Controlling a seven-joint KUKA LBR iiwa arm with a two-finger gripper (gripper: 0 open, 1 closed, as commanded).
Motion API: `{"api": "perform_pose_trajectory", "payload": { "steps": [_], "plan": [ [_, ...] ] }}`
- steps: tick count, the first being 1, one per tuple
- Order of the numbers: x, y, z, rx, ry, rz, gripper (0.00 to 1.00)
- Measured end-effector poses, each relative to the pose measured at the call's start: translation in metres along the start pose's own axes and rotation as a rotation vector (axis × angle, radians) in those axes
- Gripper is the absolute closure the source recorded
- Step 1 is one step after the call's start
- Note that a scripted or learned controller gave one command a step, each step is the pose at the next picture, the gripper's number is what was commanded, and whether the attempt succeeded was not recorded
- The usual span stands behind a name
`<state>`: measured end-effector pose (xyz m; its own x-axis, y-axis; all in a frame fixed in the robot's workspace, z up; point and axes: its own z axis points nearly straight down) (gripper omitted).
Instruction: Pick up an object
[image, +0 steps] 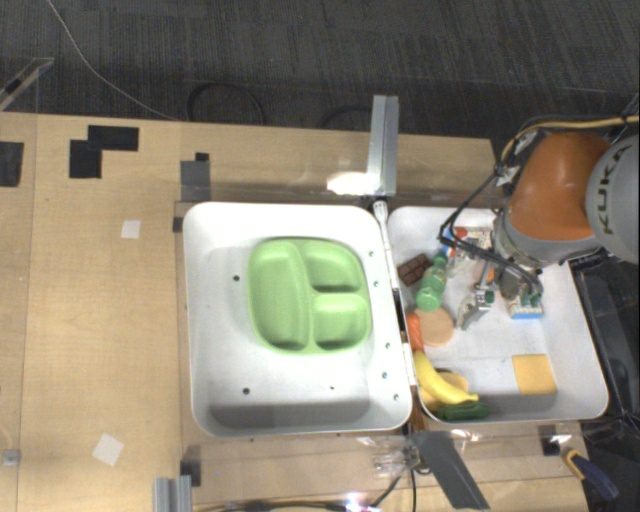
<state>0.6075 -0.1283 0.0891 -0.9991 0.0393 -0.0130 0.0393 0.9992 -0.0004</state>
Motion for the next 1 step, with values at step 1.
{"api": "perform_pose_trajectory", "payload": {
  "steps": [1],
  "plan": [
    [0.0114, 0.0429, -0.0006, 0.000, -0.001, -0.045, 0.00]
  ]
}}
